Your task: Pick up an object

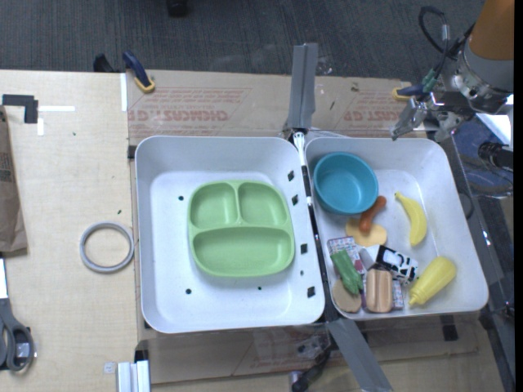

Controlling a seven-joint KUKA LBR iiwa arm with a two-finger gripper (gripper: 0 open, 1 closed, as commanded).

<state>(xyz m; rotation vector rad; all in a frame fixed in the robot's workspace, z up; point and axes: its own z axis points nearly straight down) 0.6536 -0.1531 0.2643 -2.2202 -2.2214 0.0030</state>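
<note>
The right bin (445, 170) holds a blue bowl (346, 182), a yellow banana (413, 217), a yellow squash-like toy (431, 280), an orange stick (373, 211) on a pale yellow slice (369, 235), a green vegetable (347, 272), a tan bread piece (378, 290) and a small black-and-white item (397, 261). In the left bin (155, 219) lies a green divided plate (241, 227). My gripper (425, 122) hangs above the right bin's far right corner, raised well clear of the objects. Its fingers stand open with nothing between them.
The bins meet at a hinged divider (301, 211). On the bench to the left lie a grey tape ring (106, 246), scissors (12, 345) and a brown bag (10, 194). A blue clamp (139, 72) sits at the cardboard's far left corner.
</note>
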